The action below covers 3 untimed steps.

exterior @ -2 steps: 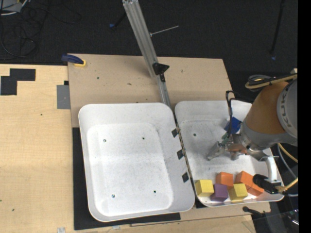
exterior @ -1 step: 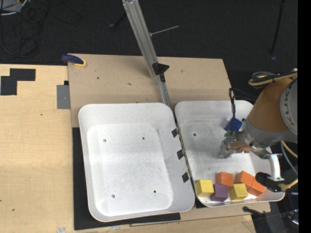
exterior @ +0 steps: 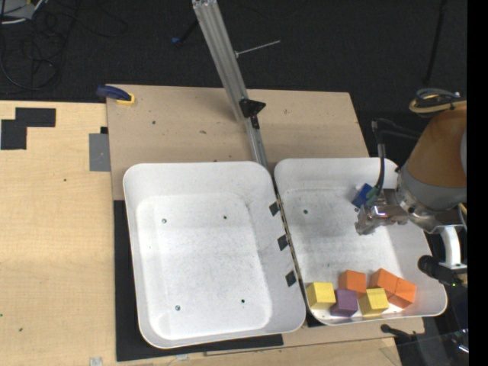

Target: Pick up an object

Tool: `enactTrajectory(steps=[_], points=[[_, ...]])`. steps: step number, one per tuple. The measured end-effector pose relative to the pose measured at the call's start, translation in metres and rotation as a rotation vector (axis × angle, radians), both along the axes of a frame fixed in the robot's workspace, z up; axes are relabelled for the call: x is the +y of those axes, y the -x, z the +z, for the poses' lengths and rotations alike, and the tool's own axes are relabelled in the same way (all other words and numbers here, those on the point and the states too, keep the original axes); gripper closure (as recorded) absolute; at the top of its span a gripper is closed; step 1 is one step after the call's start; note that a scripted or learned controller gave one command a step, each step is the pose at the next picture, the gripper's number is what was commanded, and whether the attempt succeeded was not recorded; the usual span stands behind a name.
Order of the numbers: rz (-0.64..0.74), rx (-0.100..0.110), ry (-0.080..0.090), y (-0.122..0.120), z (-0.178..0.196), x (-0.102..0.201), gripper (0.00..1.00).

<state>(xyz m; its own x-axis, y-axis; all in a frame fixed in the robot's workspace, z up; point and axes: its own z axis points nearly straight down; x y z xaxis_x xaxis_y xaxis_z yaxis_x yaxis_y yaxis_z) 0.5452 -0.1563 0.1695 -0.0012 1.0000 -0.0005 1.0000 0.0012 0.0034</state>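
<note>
While the arm [exterior: 438, 155] reaches in from the right, its orange band sits high over the right edge of the right bin [exterior: 328, 175], and the grey wrist below it bends toward the left and down. The gripper [exterior: 372, 221] hangs over the right half of this bin, about midway between the far wall and the near wall. A small blue part [exterior: 363, 195] shows just on the far side of the gripper, close to the metal pieces; I cannot tell if it belongs to the tool or is a separate thing. How wide the gripper stands is also not clear from this slant, because the metal parts blur together, and no block can be seen in it.

All blocks lie together in the near right corner of the right bin, well apart from the gripper. From left to right: a yellow block [exterior: 321, 293], a purple block [exterior: 347, 303] touching it, an orange block [exterior: 353, 280] just behind the purple one, a second yellow block [exterior: 374, 300], and two more orange blocks [exterior: 395, 287] at the right end, near the bin wall.

The left bin [exterior: 145, 181] stands beside, its right rim touching the right bin. A metal rail [exterior: 227, 65] runs slanted from far to the gap between the bins.
</note>
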Motion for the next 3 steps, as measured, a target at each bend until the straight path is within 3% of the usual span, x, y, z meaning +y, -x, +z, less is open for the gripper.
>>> enactTrajectory(steps=[1, 3], points=[[0.000, 0.000, 0.000, -0.001, 0.053, -0.001, 1.00], [0.003, 0.006, -0.003, -0.023, 0.043, 0.093, 1.00]])
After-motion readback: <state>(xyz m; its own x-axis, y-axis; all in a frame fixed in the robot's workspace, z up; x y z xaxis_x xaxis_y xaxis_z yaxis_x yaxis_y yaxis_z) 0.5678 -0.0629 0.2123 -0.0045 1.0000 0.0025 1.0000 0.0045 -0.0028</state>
